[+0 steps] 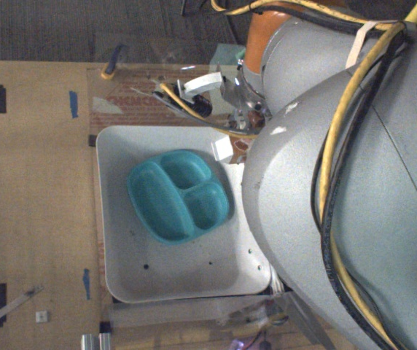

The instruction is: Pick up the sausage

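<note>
Nearest the camera: grey arm (pixel 340 195) is seen covering the right side | gripper state cannot be told | white bin (pixel 121 268) holds teal divided tray (pixel 179 195) | sausage not made out, its place unknown | risk: a blind, missed grasp, caused by the hidden target

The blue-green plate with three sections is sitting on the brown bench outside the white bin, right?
Not quite. The blue-green plate does have three sections, but it is sitting inside the white bin, on its floor, not out on the brown bench. The camera view shows the bin's rim running all around the plate, with the big grey arm leaning over the bin's right side.
</note>
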Controlling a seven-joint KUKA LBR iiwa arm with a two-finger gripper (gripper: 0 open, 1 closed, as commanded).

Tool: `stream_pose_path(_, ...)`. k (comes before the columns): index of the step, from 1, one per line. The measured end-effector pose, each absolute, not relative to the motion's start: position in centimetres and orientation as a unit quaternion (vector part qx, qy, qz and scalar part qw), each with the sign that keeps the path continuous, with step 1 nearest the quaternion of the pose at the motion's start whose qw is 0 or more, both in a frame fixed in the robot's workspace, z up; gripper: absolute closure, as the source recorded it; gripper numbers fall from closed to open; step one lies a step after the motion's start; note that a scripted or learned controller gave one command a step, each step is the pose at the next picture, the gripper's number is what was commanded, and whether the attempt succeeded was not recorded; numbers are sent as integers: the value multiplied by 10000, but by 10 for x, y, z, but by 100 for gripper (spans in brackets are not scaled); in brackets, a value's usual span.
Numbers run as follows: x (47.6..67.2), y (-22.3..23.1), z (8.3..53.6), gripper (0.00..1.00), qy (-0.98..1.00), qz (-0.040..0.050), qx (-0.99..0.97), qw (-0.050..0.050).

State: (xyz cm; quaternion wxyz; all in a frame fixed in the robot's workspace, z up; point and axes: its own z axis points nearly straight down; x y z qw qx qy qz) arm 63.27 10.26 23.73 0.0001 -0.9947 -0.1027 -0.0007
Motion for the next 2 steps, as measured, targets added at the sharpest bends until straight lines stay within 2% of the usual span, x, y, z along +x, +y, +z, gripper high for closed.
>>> stream_pose_path(1,615,92,293,100,-1753,14,-9845,-3)
stream_pose_path(2,614,32,261,100,-1529,35,-9882,8)
